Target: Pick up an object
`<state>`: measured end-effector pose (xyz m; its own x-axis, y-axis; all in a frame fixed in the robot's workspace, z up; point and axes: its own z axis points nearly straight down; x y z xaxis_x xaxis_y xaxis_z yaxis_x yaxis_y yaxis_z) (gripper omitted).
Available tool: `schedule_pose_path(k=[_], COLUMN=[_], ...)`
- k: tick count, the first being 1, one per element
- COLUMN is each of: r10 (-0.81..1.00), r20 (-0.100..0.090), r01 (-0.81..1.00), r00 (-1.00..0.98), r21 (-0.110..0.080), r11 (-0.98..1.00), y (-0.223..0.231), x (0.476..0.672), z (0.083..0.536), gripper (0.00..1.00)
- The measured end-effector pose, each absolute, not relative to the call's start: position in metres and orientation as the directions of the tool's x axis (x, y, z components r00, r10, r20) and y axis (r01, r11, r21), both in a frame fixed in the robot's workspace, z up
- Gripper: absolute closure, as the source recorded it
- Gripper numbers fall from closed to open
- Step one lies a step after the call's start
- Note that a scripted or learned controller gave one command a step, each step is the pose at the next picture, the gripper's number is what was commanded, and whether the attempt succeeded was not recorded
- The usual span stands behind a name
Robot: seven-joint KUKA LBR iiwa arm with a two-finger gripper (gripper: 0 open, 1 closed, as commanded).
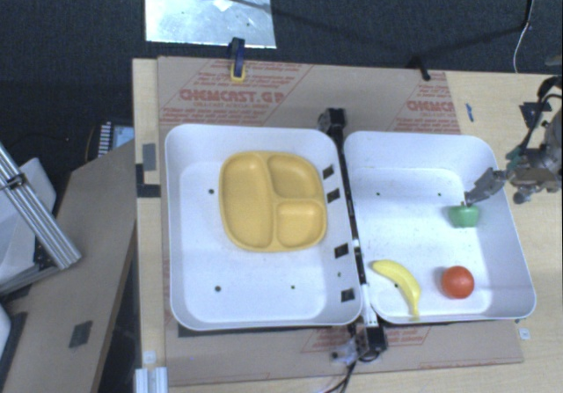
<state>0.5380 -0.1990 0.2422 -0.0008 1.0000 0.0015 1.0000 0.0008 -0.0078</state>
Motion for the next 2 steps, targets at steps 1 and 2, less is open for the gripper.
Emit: schedule_pose_path(k=[1,2], r10=[1.000,1.000], r20=[-0.001,0.001], r01=[1.000,1.000], r00=[-0.003,-0.002], r21=[0.001,-0.001], r11=[0.003,0.002], y=[-0.199,-0.191], x=[0.540,0.542], z=[0.247,0.203], gripper=[0.00,0.00])
